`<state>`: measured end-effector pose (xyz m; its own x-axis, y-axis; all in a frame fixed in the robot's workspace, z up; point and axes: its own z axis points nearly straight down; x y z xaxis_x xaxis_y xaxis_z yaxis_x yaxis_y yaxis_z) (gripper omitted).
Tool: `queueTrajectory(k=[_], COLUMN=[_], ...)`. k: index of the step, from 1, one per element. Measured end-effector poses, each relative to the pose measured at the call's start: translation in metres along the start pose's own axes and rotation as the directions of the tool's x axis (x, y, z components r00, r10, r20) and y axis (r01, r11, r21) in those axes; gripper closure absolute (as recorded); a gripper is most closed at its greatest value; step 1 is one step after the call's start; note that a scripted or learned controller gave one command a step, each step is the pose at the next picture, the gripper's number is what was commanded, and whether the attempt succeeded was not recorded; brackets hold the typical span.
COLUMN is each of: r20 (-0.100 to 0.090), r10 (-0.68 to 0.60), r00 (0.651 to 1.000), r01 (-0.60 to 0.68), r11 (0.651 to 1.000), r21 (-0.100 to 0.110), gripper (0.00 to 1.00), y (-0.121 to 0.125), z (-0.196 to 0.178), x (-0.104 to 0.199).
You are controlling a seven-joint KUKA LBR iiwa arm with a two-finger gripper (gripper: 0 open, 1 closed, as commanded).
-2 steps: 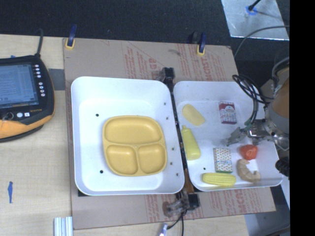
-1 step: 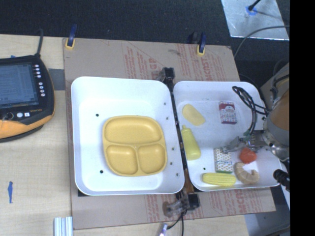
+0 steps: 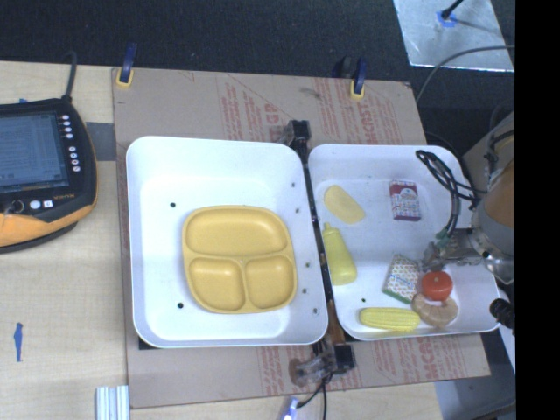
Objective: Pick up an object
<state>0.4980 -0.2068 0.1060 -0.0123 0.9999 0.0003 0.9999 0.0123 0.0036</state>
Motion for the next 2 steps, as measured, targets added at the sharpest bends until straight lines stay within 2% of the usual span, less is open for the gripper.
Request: queueTrajectory(k=[1, 2], r20=[0.001, 0.000], r10=[0.007, 0.005], r00=[1.000, 1.000], r01=[-0.007, -0.005], r11=[1.000, 1.000], r21=[0.004, 0.006], gripper=[1.00, 1.00], y=[-0.021, -0.020], z=[-0.024, -0.081], x=[0.011, 0.056])
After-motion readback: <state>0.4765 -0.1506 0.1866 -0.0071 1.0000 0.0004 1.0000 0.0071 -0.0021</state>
